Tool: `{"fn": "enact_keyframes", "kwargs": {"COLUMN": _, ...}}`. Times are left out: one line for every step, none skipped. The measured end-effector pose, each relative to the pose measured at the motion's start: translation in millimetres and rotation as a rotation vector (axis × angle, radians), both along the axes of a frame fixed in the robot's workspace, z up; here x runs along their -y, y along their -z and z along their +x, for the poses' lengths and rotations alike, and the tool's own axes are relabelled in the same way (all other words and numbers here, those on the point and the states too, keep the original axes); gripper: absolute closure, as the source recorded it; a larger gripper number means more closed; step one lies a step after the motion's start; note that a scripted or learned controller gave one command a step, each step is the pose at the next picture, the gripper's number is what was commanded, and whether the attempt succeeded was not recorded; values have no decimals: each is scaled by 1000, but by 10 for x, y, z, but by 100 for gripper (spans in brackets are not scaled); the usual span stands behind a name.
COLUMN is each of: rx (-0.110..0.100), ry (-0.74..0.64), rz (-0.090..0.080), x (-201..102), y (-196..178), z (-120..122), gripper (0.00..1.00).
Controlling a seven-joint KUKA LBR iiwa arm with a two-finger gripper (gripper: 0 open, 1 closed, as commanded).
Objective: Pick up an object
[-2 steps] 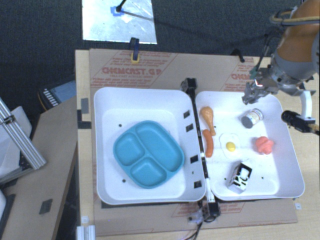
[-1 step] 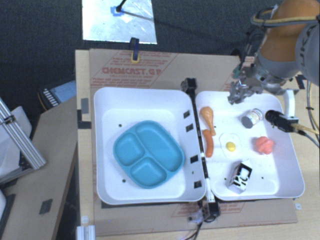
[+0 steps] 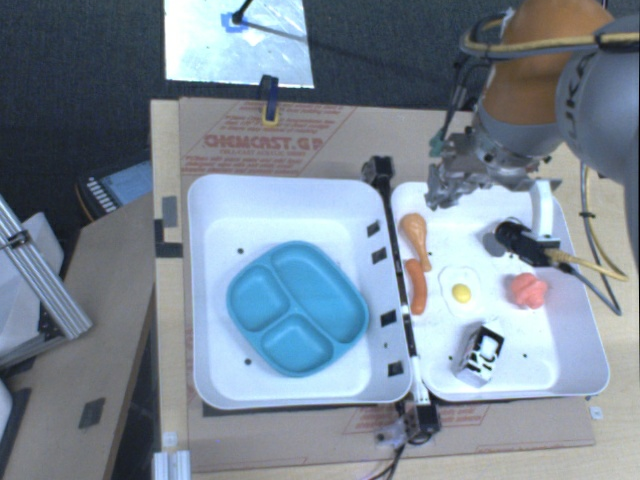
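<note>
My gripper (image 3: 440, 196) hangs over the right bin's (image 3: 580, 363) far edge; I cannot tell its state. Nothing is lifted: the chicken leg (image 3: 415, 233), fried egg (image 3: 460, 290) and pink lump (image 3: 526, 289) lie unpicked.

A: What kind of place?
B: Robotics lab, def. Industrial arm (image 3: 560, 58) w/ loose cables over a table (image 3: 120, 268) lined w/ cardboard (image 3: 270, 138).
A: Other signs?
B: Aluminium framing (image 3: 35, 278) at left, two white bins (image 3: 205, 268) of toy food, a taped marker sheet (image 3: 238, 28) on dark carpet.
</note>
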State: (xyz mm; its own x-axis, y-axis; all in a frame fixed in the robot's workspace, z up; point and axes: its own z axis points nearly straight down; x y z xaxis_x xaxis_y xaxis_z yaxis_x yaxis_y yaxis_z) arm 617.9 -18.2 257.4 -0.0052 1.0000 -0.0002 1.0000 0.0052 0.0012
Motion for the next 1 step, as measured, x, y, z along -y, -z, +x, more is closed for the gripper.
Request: {"fn": "enact_keyframes", "kwargs": {"rx": 0, "ry": -2, "rz": 1, "x": -535, "y": 179, "z": 4, "gripper": 100}}
